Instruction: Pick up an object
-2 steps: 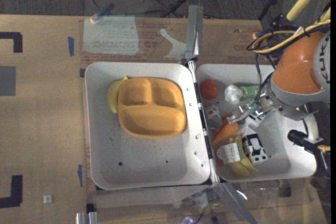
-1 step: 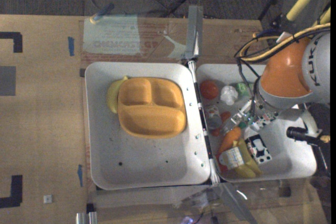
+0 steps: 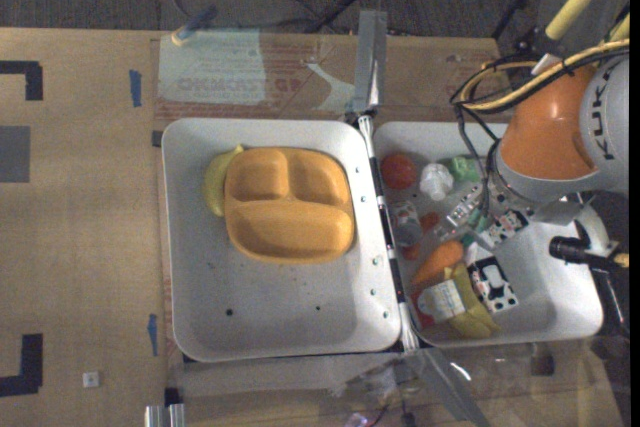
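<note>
Over the right bin, the arm hangs low above a heap of small objects.
Its gripper sits among them, presumably seeking one; whether anything is gripped cannot be told. An orange tray fills the left bin.

- The arm bears dark capital letters on its grey casing at the right edge of the view; "KU" can be made out, the rest is cut off.
- The clear sheet taped on the tabletop above the left bin carries a line of faint reddish print, too blurred to read.
- The small white-and-black box in the right bin shows dark markings, too small to make out.
</note>
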Controlling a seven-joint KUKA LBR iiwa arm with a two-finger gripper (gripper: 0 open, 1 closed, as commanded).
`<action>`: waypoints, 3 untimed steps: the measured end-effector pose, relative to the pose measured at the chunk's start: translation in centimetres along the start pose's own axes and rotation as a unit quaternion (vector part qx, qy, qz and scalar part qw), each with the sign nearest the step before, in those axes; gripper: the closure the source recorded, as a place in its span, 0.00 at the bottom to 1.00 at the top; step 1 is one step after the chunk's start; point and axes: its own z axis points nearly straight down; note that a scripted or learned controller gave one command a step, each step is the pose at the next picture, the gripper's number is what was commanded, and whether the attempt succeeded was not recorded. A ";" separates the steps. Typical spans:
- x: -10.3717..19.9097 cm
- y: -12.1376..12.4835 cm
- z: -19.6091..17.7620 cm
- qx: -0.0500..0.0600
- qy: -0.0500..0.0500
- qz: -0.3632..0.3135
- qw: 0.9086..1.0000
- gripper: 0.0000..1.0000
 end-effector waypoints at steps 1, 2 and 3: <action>6.6 2.9 -8.7 0.006 0.004 0.079 0.997 1.00; 6.1 1.8 -12.7 0.005 0.004 0.039 0.999 1.00; 1.5 2.8 -8.6 0.005 0.003 0.047 0.999 1.00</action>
